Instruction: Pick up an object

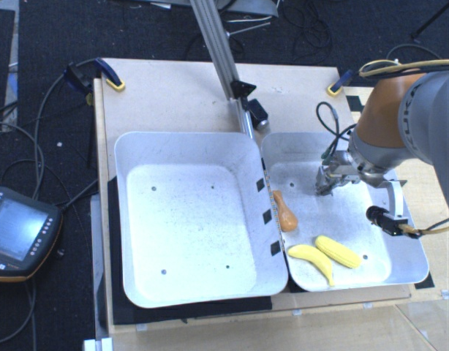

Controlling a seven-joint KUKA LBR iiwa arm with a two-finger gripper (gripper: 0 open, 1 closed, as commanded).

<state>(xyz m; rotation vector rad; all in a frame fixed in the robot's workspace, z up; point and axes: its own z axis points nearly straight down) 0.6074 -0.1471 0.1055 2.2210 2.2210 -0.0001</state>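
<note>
Three objects lay untouched on the floor of the right bin [283, 152]: an orange pear-shaped piece [284, 211] near the left wall, a banana [313, 259] and a corn cob [338, 251] toward the near edge. Nothing had been lifted; the whole pick was judged outstanding. The gripper [328, 183] was seen low over the bin's middle, apart from all three, its jaw state not discernible. The orange piece's long axis ran away from the camera, narrow end farthest; banana and cob lay slantwise, side by side.
</note>
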